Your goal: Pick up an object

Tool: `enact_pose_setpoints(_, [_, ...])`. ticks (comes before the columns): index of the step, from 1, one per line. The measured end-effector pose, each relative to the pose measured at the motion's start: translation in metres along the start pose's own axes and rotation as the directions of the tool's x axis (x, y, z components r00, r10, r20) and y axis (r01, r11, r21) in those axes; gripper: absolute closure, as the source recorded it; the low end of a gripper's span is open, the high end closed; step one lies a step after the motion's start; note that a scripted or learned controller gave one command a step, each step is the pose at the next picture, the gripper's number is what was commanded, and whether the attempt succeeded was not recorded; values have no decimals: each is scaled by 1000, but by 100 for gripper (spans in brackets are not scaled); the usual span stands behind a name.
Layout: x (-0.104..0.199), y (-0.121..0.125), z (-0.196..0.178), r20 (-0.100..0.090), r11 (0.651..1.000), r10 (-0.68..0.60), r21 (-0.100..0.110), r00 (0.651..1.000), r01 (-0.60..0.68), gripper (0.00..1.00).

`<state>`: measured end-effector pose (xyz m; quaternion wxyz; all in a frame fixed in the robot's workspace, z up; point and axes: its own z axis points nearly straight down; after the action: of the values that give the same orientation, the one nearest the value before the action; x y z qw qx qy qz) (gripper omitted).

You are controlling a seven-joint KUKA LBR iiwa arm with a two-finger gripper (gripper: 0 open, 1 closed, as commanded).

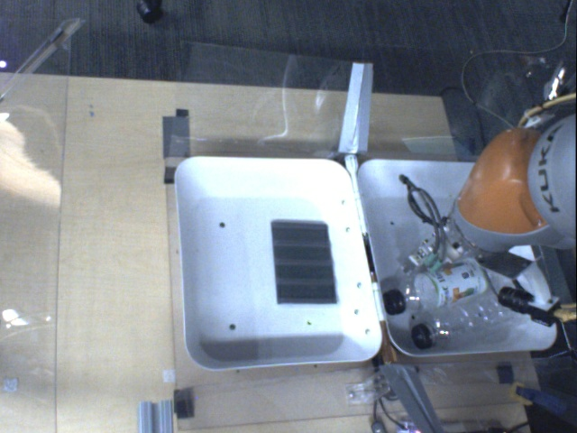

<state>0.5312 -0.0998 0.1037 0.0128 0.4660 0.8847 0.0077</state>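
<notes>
Camera view gives you the arm (518,183) reaching into the right bin (388,188), its orange band sitting over that bin's upper right part, while the pincer (431,269) is down among clutter at the bin's middle, and you cannot tell how it is set. In that bin you can see a clear bottle (448,287) with a white and orange label lying just beside the pincer, and two small black round things (394,301) near the bin's lower left corner. The left bin (207,242) holds a dark ribbed rectangle (304,262) at its middle, well apart from the arm.
</notes>
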Motion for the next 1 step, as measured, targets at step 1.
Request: enact_pose_setpoints(1, [43,87,-81,-1,891,454,22,891,-454,100])
